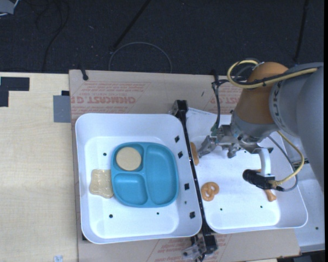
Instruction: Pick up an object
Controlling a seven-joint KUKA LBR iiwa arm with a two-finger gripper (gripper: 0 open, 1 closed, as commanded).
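Camera view: where does the arm (295, 102) have the tool (206, 145)?

Over the right bin (246, 214), at roughly 10 o'clock from that bin's middle, close to the wall it shares with the left bin (93, 222). Whether the tool is spread or pressed together I cannot tell, and I see nothing gripped in it

What is there to pick up?

Nearest is an orange scrap (194, 153), just beside the tool at its 9 o'clock, tight against the shared wall. A pretzel (210, 191) lies flat on open floor at the tool's 6 o'clock, apart from it. A small orange piece (270, 195) sits at 4 o'clock from the bin's middle.

Why does the placing matter?

My judgement: the wall crowds the scrap, so closing around it looks awkward, while the pretzel has free floor on every side. In the left bin a blue plate (153, 182) lies flat with a round biscuit (128, 158) in its 10 o'clock compartment, and a tan slice (101, 183) touches the plate's 9 o'clock edge. All of that is well apart from the tool.

And the arm's pose?

It reaches in from 3 o'clock, its orange band (259, 94) at the bin's 12 o'clock edge, wrist bent so the tool points toward 8 o'clock, at the shared wall. The pickup looks not yet done
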